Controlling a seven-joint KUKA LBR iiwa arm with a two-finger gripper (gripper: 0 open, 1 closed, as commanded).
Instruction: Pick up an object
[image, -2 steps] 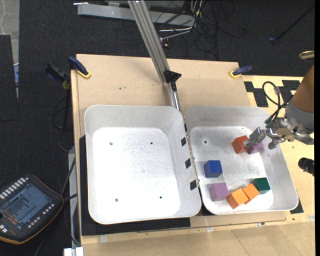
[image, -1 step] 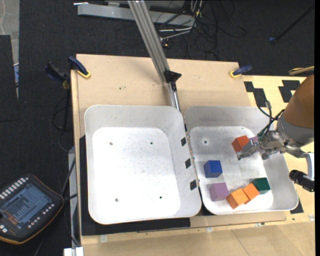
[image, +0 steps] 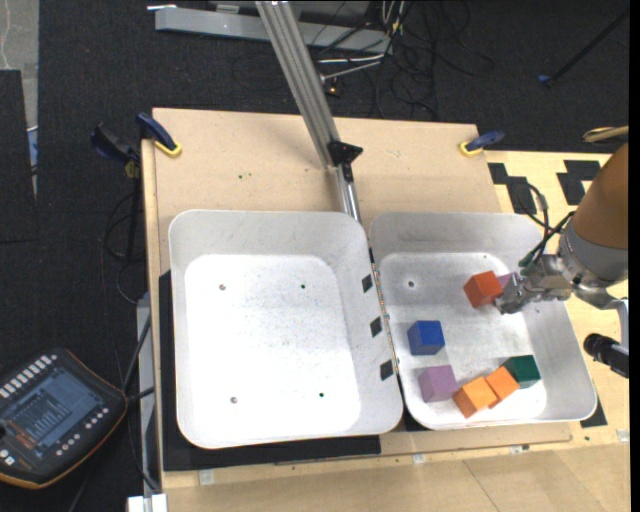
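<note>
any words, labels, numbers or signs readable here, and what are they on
None can be read.
Grey handheld control pendant at the lower left: its lit screen shows lines too small and blurred to read.
Black-and-white patterned board at the right: black blocks, no letters.

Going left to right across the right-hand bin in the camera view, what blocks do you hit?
Blue block → purple block → lower orange block → green block. The upper orange block overlaps the lower one's span, so I've left it out.
</note>
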